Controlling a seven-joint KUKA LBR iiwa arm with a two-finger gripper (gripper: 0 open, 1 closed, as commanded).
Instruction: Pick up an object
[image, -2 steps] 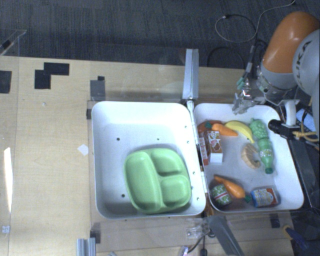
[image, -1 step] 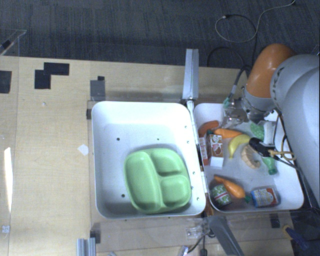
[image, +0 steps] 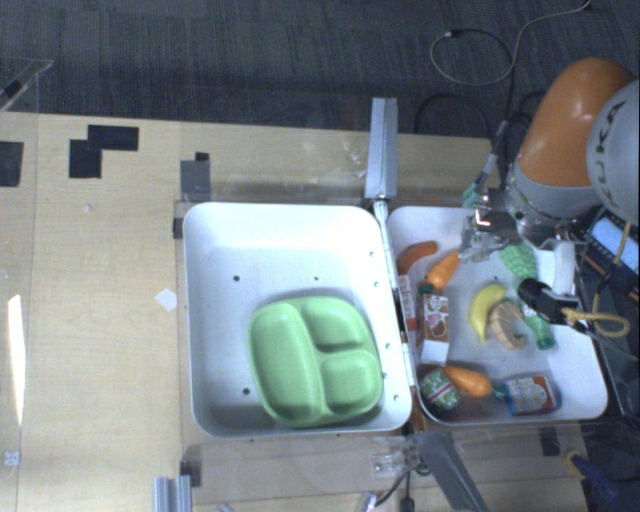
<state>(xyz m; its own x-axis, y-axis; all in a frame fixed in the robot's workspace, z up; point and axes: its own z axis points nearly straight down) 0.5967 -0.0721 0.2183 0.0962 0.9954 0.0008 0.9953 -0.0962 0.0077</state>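
- While the arm (image: 575, 125) leans in over the right bin's (image: 590, 395) far edge, its gripper (image: 487, 232) hangs low near that bin's far left corner; whether it is open or closed cannot be told from this view.
- Just beside the gripper, a small carrot (image: 442, 270) lies tilted, with a red sausage (image: 416, 254) close by along the left wall.
- A banana (image: 486, 308) sits near the bin's middle, touching a round brownish item (image: 511, 326).
- A second carrot (image: 468, 379) and a red-labelled bottle (image: 527, 394) lie along the near edge.
- A green divided tray (image: 314, 357) rests in the left bin (image: 225, 250), toward its near edge.
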